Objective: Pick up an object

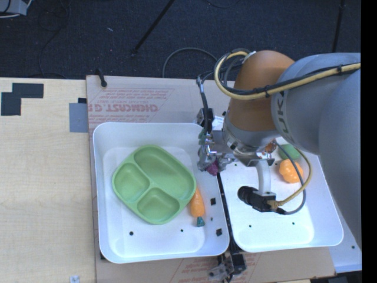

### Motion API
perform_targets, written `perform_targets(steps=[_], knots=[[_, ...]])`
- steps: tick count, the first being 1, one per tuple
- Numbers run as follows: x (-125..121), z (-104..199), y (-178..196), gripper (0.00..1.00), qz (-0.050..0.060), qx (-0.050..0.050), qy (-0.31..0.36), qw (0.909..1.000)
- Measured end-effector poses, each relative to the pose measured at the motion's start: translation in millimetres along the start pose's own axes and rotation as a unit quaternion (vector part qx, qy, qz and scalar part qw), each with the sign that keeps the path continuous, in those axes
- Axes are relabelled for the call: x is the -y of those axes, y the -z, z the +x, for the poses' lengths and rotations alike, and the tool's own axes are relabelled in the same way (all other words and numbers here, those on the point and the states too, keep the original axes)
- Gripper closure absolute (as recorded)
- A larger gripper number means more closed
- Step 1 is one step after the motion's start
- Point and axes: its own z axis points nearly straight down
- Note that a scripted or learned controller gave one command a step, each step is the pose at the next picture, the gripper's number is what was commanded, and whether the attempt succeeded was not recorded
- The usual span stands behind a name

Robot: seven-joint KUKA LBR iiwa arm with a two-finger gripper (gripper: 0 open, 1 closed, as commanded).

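Grey and orange-banded, the arm fills the right side, its gripper (207, 161) low over the wall between the two shallow white bins (112, 240) on the bench; whether the fingers are clenched or released I cannot tell. Nearest candidate is the small orange carrot-shaped toy (197, 205) beside the green sectioned plastic plate (154, 183) in the left bin. Descending here risks striking the wall. Farther right, an orange rounded toy (288, 171) lies partly hidden.
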Motion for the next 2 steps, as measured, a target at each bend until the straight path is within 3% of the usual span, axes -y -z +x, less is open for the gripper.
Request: perform_targets(steps=[1, 2], knots=[[-3.0, 48.7, 13.6, 1.0, -0.002, 0.0, 0.0, 1.0], [-2.6, 46.8, 13.0, 0.0, -0.001, 0.001, -0.001, 1.0]])
